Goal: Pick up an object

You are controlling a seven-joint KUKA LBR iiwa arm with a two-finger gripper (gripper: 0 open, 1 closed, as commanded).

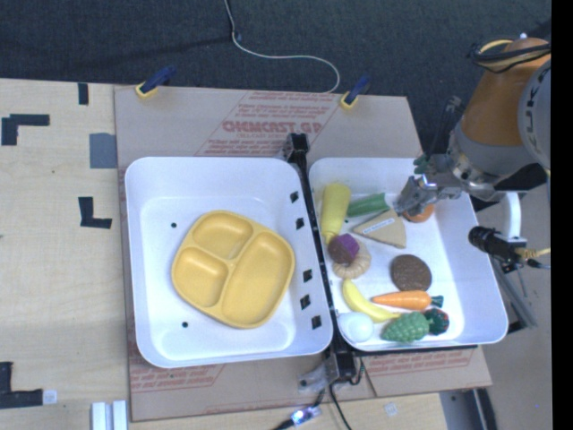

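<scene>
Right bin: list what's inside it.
The right bin holds a corn cob, cheese wedge, purple-topped piece, brown patty, banana, carrot, egg, grapes. The gripper covers an orange item.

Wooden bench [54,267] has a cardboard sheet [260,119] on it, with two white bins [148,267] sitting side by side on top.

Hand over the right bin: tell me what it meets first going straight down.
Likely the orange item right beneath the hand, beside the cheese wedge; depth is unclear from this slanted view.
</scene>
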